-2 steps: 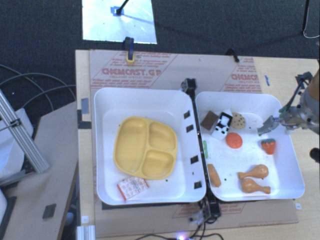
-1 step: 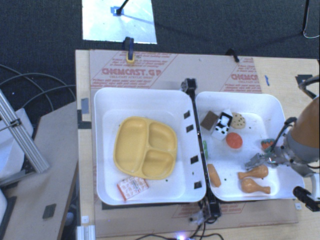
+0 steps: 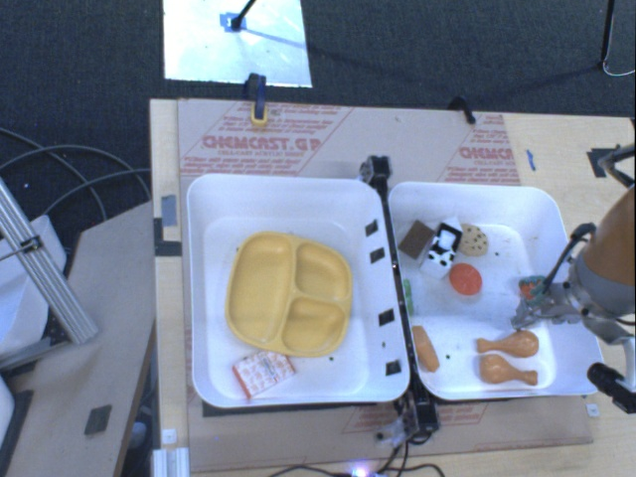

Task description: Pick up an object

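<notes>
My end effector [image 3: 524, 313] hangs low in the right bin [image 3: 542, 205], just above the drumstick [image 3: 510, 344]; the red ball [image 3: 465, 279] lies left. Its grip I cannot tell.

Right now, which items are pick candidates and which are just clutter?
Candidates, right bin:
two drumsticks
red ball
cookie
black-and-white cube
brown block
orange piece
tool beside them

Clutter, left bin:
yellow divided plate
red-and-white packet
</notes>
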{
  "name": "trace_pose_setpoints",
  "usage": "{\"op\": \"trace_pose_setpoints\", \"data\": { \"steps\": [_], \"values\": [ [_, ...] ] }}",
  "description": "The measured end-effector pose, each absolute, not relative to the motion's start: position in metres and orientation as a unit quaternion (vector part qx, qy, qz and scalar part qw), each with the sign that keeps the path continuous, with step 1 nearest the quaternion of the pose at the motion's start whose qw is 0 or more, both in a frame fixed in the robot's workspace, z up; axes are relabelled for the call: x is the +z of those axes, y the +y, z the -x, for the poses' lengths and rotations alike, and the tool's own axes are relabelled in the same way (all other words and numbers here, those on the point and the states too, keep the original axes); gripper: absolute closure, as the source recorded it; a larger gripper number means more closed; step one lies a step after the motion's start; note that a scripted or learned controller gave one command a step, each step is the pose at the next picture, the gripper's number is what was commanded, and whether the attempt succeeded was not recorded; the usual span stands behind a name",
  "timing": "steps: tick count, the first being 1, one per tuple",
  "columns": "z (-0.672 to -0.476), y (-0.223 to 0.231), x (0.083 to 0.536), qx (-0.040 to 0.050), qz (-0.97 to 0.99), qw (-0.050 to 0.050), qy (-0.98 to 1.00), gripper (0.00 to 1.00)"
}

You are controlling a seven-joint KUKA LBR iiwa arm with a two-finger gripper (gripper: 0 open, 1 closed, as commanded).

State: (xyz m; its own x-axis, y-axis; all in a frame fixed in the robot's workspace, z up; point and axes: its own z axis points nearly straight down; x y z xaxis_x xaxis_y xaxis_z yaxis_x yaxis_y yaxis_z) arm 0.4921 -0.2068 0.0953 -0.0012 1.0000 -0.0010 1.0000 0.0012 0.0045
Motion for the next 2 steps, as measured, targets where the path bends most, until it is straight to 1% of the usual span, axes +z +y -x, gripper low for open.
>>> {"op": "trace_pose_setpoints", "data": {
  "steps": [1,2],
  "values": [
    [-0.538,-0.131,0.089,0.0022,-0.703,0.001,0.711,1.00],
    [-0.530,-0.089,0.141,0.0014,-0.705,0.001,0.709,1.00]
  ]
}}
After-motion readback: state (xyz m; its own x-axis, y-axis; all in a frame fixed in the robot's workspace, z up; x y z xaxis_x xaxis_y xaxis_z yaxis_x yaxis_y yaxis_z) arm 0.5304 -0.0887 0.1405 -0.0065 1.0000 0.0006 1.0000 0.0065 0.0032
